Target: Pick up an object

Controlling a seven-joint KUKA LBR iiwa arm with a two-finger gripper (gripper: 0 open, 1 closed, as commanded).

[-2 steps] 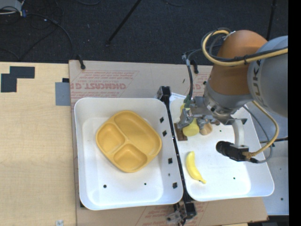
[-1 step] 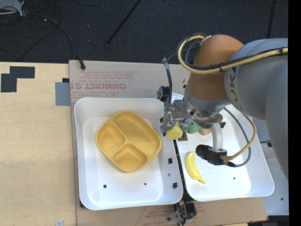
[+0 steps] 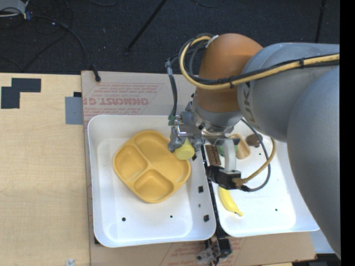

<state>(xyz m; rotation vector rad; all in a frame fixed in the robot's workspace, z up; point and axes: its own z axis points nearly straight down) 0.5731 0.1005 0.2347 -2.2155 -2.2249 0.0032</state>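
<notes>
My gripper [image 3: 182, 146] hangs over the right rim of a yellow three-compartment plate [image 3: 150, 168] in the left bin [image 3: 111, 220]. A small yellow-green round fruit [image 3: 186, 152] sits between its silver fingers [image 3: 176, 143], which are shut on it, just above the plate's edge. In the right bin [image 3: 272, 215] a yellow banana [image 3: 229, 201] lies near the divider. A tan piece [image 3: 242, 149] and a small brown piece [image 3: 253, 141] lie further back, partly hidden by the wrist.
The big grey arm with its orange band [image 3: 227, 71] covers the back and right of the right bin. A raised divider [image 3: 206, 204] separates the two bins. Brown cardboard [image 3: 122, 96] lies behind the left bin.
</notes>
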